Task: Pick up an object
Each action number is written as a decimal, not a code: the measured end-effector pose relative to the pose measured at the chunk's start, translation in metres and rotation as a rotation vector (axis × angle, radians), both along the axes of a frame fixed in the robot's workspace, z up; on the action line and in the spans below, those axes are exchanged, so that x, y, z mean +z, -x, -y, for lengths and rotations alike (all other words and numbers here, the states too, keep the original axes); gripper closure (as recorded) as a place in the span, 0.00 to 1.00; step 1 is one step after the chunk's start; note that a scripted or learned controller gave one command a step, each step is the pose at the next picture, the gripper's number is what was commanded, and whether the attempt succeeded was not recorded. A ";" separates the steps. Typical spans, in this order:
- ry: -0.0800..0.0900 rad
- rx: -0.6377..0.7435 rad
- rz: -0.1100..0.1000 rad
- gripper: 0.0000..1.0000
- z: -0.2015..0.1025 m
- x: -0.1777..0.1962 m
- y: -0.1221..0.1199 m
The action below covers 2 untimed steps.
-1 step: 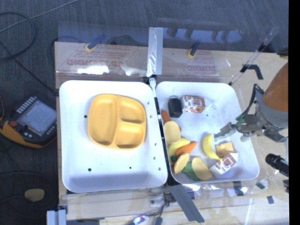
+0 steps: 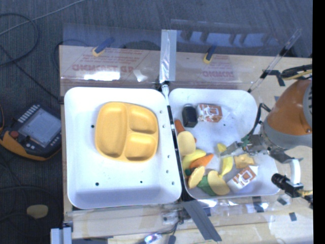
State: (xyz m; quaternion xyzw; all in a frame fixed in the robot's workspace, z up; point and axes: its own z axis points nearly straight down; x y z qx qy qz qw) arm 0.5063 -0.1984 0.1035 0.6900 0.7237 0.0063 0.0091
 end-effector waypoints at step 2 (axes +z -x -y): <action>0.007 0.380 -0.015 0.00 -0.019 -0.014 -0.027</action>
